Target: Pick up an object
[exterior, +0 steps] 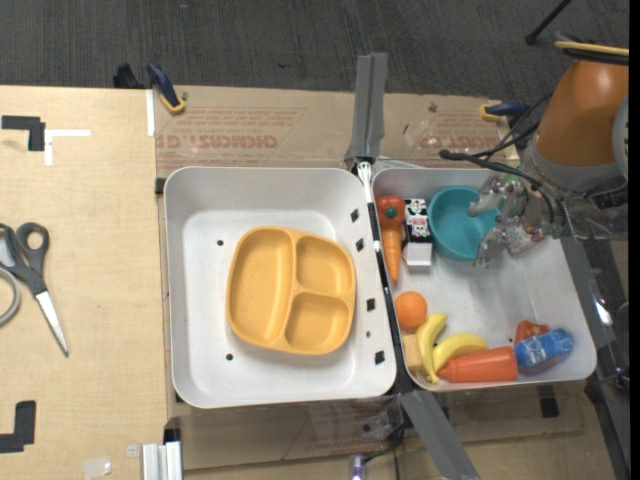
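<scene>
Right bin: teal bowl touching end effector.

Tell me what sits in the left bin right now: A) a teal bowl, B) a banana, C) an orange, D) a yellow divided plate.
D: the yellow divided plate lies alone in the left bin, while the teal bowl, banana and orange are all in the right bin.

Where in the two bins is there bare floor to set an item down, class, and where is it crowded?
Free: left bin floor around the yellow divided plate; right bin middle, between teal bowl, orange and blue bottle. Crowded: the right bin's left wall and front edge, and beside the gripper.
</scene>
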`<state>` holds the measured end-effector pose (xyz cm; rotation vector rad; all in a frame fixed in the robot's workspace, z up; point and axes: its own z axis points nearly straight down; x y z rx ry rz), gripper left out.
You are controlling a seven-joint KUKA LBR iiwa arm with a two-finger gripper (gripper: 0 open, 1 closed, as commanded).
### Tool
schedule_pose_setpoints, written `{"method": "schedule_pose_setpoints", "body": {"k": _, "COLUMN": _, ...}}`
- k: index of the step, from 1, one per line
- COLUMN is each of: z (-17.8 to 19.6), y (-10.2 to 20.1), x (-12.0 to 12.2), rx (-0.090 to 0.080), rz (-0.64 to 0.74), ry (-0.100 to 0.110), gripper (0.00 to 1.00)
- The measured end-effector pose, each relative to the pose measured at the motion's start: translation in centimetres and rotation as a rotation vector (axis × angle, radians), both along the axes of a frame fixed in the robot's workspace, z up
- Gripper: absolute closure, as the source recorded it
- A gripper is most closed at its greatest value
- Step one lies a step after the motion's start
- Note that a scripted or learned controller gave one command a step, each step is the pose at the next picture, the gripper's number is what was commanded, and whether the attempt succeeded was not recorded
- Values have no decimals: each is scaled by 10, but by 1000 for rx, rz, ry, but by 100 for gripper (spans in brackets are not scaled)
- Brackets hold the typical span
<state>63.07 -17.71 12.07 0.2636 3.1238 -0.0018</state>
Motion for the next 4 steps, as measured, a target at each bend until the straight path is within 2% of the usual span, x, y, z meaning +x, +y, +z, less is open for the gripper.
{"method": "schedule_pose_setpoints", "body": {"k": 1, "z": -28, "y": 62, "x": 5, "rx": 2, "rz": -150, "ry": 3, "gripper": 0}}
{"method": "schedule_pose_setpoints", "body": {"k": 2, "z": -19, "y": -7, "x": -17, "rx": 1, "rz": -164, "ry": 2, "gripper": 0}}
{"method": "schedule_pose_setpoints", "body": {"k": 3, "z": -29, "y": 4, "x": -126, "rx": 2, "rz": -169, "ry": 6, "gripper": 0}}
{"method": "schedule_pose_setpoints", "body": {"k": 4, "z": -15, "y": 3, "x": -122, "rx": 0, "rz": -168, "ry": -7, "gripper": 100}}
